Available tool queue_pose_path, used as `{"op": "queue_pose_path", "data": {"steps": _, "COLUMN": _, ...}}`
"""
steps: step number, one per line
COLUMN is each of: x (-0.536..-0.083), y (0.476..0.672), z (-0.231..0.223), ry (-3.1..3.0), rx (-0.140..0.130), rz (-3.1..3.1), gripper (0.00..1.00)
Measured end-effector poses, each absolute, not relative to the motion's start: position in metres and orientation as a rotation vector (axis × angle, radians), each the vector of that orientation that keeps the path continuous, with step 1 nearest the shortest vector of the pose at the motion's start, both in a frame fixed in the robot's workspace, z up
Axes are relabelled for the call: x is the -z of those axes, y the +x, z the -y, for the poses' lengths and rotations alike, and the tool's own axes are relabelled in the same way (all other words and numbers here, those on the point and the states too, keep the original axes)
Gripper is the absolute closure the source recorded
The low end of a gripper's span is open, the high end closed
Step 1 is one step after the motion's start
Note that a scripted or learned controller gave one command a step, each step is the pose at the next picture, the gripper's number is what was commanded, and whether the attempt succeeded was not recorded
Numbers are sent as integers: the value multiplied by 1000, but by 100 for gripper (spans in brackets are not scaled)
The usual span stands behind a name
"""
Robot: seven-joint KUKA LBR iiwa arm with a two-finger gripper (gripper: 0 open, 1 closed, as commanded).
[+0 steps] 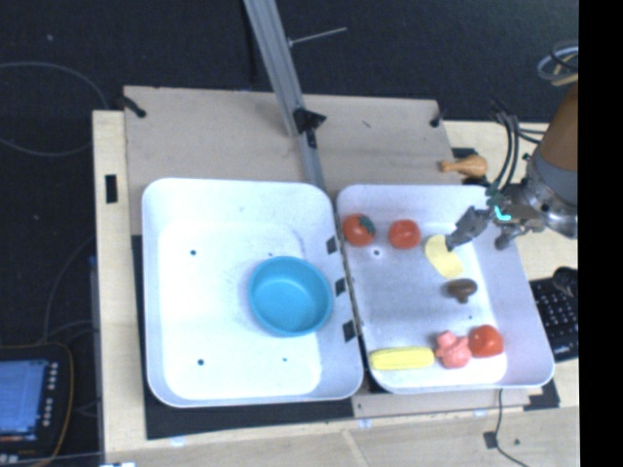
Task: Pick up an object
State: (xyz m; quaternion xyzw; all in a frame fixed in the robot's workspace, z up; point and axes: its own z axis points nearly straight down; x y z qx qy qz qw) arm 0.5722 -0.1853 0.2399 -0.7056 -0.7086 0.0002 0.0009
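Observation:
The right bin (516, 290) holds a red tomato with a green top (358, 229), a red ball (404, 233), a pale yellow piece (444, 258), a small brown piece (460, 288), a long yellow piece (401, 359), a pink toy (450, 348) and another red piece (485, 340). My gripper (486, 232) hangs over the bin's upper right part, just right of the pale yellow piece. Its fingers are spread open with nothing between them.
In the left bin (195, 212) sits a blue bowl (288, 295). A slanted metal pole (277, 56) ends at the gap between the bins. A tan object (462, 165) lies on the bench behind the right bin. A keyboard (555, 309) lies at the right.

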Motion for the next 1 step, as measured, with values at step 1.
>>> {"op": "queue_pose_path", "data": {"steps": 1, "x": -242, "y": 573, "z": 185, "ry": -2217, "rx": 2, "rz": 2227, "gripper": 0}}
